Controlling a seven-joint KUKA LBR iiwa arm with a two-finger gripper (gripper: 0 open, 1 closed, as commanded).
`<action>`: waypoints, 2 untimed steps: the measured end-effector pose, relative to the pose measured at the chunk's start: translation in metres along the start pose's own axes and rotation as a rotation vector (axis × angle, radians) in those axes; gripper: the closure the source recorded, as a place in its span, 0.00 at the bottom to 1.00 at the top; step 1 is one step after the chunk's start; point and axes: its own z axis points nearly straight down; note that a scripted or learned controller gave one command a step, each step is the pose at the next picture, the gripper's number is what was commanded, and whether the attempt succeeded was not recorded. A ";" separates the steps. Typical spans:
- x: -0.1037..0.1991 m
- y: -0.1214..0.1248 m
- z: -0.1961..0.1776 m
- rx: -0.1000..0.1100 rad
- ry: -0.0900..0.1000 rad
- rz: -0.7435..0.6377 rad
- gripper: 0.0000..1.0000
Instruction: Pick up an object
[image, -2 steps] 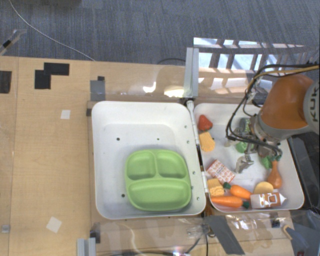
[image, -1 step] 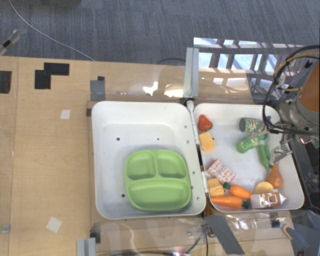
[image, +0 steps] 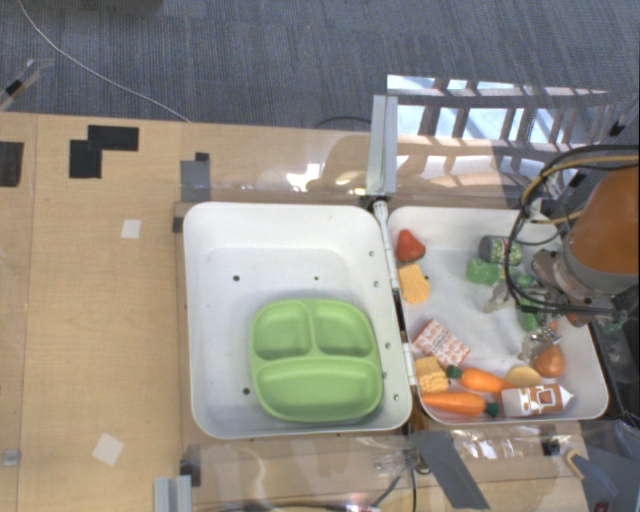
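The gripper (image: 543, 328) hangs low by the right bin's (image: 470, 228) right wall, over a brown egg-shaped toy (image: 548, 361) near its front right corner. Its grasp I cannot tell. Crowded neighbours, like the milk carton (image: 536, 400), could get nudged or pinched instead.

I see green divided plate (image: 317, 360) in left bin (image: 215, 250) | black markers (image: 102, 147) on wooden bench (image: 90, 330) | grey carpet (image: 250, 60) beyond
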 end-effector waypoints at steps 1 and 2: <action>0.007 0.033 0.006 0.004 -0.005 -0.021 0.00; -0.042 0.100 0.006 0.002 -0.007 0.163 0.00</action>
